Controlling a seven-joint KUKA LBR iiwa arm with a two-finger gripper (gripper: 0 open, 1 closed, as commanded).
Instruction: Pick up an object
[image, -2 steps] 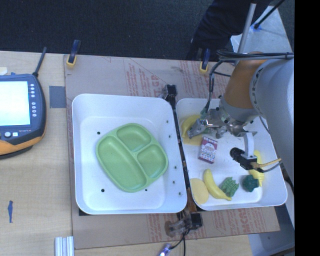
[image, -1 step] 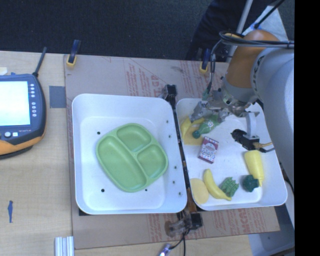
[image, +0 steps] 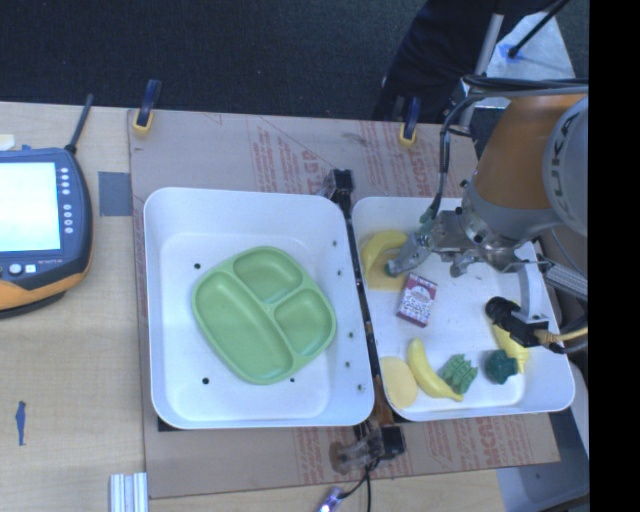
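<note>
The gripper (image: 432, 252) is seen low over the right bin (image: 560, 400), near its far left corner; whether the fingers are open cannot be told. A small red carton (image: 417, 300) lies just beside it, with bare white floor to its right. A glossy yellow banana (image: 430, 372) (curved) lies near the front rim. The left bin (image: 170, 400) carries a smooth green divided plate (image: 263, 314).

You have smooth white plastic bins (image: 160, 300), a matt green plastic plate (image: 262, 315), and a glossy plastic banana (image: 430, 372) below the gripper (image: 425, 252).
</note>
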